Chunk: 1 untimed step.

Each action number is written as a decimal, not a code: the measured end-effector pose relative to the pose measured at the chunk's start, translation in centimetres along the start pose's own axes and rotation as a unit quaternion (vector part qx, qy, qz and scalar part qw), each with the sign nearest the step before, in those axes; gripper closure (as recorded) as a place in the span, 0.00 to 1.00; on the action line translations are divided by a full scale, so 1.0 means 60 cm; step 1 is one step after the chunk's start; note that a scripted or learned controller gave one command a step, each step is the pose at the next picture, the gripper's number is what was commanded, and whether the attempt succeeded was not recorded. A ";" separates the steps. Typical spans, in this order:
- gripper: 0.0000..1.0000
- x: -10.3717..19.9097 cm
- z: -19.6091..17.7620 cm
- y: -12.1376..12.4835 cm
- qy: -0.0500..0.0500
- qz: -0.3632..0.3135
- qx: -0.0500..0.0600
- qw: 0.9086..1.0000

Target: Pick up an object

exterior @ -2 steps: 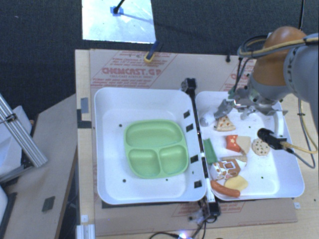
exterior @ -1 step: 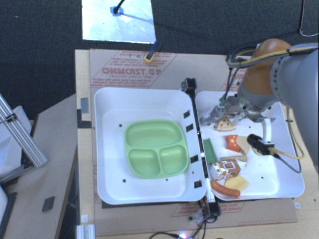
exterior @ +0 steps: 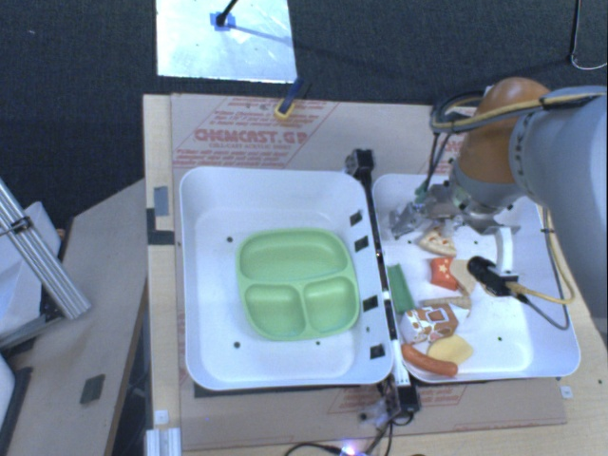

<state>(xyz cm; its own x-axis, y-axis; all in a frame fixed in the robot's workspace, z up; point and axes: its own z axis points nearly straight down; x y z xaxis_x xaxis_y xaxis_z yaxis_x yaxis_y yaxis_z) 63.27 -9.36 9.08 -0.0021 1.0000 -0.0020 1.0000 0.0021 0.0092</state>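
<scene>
My gripper (exterior: pixel 407 219) hangs low over the far left part of the right bin (exterior: pixel 546 350), with the grey arm and its orange band reaching in from the right. Just to its right and nearer me lies a pizza slice (exterior: pixel 439 244). Below that sits a small red piece (exterior: pixel 444 273). A green stick (exterior: pixel 397 288) lies along the bin's left wall. Toward the front are a gingerbread house (exterior: pixel 432 321), a red sausage (exterior: pixel 429 361) and a yellow piece (exterior: pixel 457 349). I see nothing held in the gripper.
The left bin (exterior: pixel 214 255) holds a green divided plate (exterior: pixel 295 283). A black divider (exterior: pixel 372 255) with clips runs between the bins. Both stand on a cardboard sheet (exterior: pixel 247 131). The right bin's floor (exterior: pixel 518 335) is bare at the right front.
</scene>
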 end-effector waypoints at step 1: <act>1.00 -0.006 -0.024 0.006 -0.004 0.001 -0.008 1.000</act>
<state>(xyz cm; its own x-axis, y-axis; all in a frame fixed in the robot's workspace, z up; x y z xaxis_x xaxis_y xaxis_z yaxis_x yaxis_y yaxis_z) 63.61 -9.74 10.54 0.0010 0.9999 -0.0107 0.9997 -0.0007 0.0256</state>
